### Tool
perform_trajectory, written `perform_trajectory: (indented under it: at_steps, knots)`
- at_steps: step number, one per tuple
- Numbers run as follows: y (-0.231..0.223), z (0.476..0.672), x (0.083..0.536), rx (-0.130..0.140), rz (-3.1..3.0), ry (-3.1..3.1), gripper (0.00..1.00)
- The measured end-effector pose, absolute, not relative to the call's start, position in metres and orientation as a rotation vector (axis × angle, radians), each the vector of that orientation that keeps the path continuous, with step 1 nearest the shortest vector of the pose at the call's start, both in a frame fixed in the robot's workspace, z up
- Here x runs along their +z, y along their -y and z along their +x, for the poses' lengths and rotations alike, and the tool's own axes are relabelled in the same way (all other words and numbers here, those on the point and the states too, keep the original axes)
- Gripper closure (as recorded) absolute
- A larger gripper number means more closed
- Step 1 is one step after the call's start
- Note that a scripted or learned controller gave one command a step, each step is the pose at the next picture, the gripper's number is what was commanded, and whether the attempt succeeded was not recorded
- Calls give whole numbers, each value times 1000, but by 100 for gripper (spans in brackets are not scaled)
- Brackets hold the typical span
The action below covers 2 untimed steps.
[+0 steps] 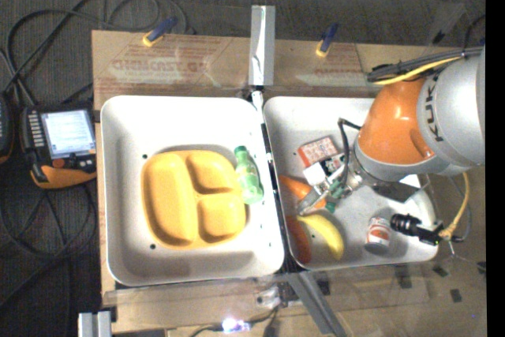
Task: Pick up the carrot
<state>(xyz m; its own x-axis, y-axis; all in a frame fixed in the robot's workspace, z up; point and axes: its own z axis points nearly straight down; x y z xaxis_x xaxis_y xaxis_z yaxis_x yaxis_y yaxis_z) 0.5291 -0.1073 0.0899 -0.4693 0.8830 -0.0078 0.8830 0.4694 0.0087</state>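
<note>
At the near edge of the right bin [410, 110] an apple [319, 237], yellow with a reddish side, sits tight against the wall by the divider, and I'd guess it simply rolled to a stop there. Just past it, touching or nearly so, lies the carrot [293, 187], a short orange piece hard up against the same inner wall, and that spot leaves little room on its left side for a finger. The gripper [330, 189] has its tip just beside the carrot's right end, low in the bin, with greenish bits on its fingers; from here I cannot tell how far the claw is open, and I see nothing clearly between its fingers, so I would not say it has hold of the carrot. To the right, a small white and red can [379, 233] lies on the bin floor near a black fitting, well apart from the carrot. A little beyond the gripper sits a small red and white packet [318, 150], close enough that the wrist could nudge it. Over the divider, the left bin [118, 193] holds a yellow compartment tray [193, 197] with a green bottle [248, 174] resting on its right rim. Furthest off, cardboard [173, 63] lies clamped behind both bins.
</note>
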Motion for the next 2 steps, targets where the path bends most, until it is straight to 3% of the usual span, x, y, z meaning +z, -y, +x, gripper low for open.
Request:
perform_trajectory:
  at_steps: [1, 2]
  knots:
    - [106, 532, 100, 15, 1611, -2680, 100]
    - [14, 546, 182, -2, 1782, -2589, 100]
